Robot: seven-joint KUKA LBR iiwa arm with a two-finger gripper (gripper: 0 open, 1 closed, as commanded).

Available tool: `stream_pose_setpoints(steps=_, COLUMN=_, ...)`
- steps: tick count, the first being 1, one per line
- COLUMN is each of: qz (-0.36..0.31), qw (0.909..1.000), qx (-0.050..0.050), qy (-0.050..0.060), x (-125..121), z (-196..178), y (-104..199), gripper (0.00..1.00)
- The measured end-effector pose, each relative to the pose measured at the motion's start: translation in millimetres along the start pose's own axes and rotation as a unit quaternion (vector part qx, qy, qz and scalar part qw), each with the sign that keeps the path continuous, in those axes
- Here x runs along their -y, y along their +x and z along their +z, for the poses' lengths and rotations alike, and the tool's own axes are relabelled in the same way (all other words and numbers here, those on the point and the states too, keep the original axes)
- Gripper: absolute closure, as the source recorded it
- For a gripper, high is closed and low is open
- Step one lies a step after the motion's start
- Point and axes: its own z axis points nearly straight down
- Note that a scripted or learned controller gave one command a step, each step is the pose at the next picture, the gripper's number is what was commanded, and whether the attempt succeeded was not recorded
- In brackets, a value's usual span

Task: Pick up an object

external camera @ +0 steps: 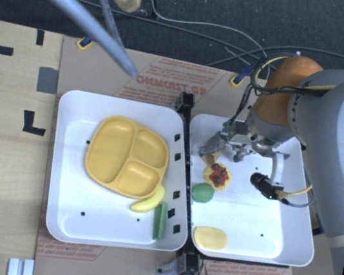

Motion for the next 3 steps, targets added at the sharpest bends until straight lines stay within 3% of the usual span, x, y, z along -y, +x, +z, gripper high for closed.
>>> stream_pose_setpoints(steps=1, qz=-0.001, qw=1.0, qx=-0.001, qy=-0.002, x=-1.4, z=-13.2, y=1.6, gripper=1.0)
stream_pose_setpoints(steps=2, qz=0.0, qw=1.0, qx=-0.001, qy=-0.006, x=4.6, z=-74.1, y=1.5, gripper=1.0)
stream_pose_setpoints(steps=3, qz=-0.001, qw=1.0, qx=-0.001, qy=-0.005, x=4.0, z=-107.3, y=2.1, gripper=1.0)
